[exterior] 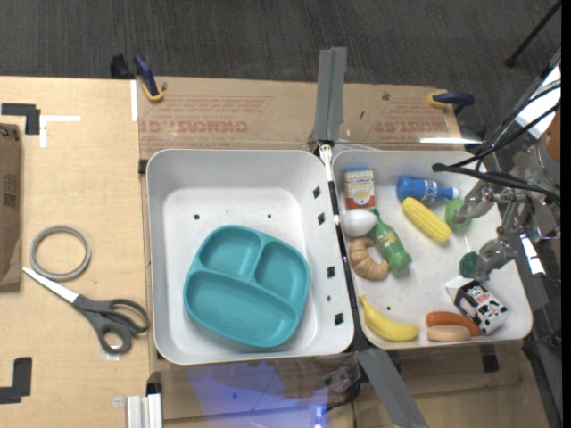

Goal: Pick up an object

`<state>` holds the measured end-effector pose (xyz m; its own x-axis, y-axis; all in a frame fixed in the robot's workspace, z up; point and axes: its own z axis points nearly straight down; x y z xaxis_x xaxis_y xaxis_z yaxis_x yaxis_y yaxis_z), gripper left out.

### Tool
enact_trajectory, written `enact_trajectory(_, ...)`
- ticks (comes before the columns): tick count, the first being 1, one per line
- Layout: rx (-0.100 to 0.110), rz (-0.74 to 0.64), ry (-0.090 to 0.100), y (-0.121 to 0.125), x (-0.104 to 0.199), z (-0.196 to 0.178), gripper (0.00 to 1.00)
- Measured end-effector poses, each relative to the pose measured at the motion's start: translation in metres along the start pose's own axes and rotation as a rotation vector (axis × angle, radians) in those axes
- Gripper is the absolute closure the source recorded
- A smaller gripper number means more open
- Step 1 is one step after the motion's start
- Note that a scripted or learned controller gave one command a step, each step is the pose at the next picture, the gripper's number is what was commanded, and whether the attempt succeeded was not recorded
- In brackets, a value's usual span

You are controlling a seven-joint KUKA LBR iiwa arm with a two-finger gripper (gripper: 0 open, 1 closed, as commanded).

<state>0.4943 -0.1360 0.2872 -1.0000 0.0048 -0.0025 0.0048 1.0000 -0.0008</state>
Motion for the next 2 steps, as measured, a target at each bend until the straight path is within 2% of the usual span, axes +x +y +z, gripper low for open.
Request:
enact_trajectory(1,0.000,-0.017,0.000,-0.001,0.016,0.195,0.00)
enact_trajectory(2,-0.003,0.028,0.019,0.031,-0.060,0.198,0.00)
